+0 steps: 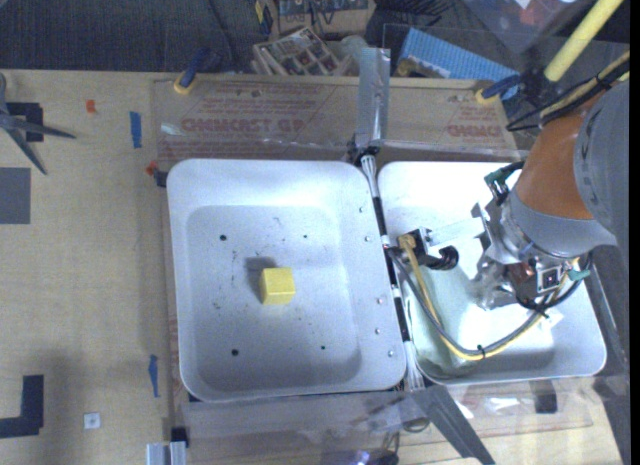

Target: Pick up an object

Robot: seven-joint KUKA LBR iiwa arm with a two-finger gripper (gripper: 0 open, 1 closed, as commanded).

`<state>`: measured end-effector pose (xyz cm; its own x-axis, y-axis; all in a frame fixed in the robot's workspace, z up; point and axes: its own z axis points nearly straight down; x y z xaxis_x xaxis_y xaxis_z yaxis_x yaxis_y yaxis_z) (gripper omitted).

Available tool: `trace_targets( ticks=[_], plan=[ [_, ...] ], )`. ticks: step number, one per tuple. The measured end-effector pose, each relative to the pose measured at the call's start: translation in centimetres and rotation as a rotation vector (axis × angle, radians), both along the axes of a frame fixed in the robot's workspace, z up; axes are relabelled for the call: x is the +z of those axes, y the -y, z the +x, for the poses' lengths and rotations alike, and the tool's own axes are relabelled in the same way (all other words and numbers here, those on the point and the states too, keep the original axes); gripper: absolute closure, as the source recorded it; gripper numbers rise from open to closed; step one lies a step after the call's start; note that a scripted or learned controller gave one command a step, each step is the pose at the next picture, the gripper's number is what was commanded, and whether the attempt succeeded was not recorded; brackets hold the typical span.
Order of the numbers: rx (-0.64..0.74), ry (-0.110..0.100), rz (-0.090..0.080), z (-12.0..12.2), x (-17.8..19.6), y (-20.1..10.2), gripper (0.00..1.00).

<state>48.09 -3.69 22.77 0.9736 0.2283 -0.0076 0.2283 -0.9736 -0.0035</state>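
Observation:
A small yellow block (277,285) lies on the floor of the left bin (200,193), a little left of its middle. The arm reaches in from the right and hangs over the right bin (430,188). Its gripper (492,295) points down near the right bin's floor, far from the yellow block. The wrist hides the fingers from above, and nothing shows between them.
A raised divider (385,253) separates the two bins. A yellow cable (440,328) loops across the right bin's floor. Cardboard walls (260,118) stand behind both bins. The wooden bench (70,253) stretches away to the left.

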Motion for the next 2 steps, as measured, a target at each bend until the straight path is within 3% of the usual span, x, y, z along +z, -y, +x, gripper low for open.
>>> trace_targets(
  ticks=[2],
  plan=[
    [-0.006, 0.008, -0.004, 0.0, 8.8, -6.7, 1.00]
  ],
)
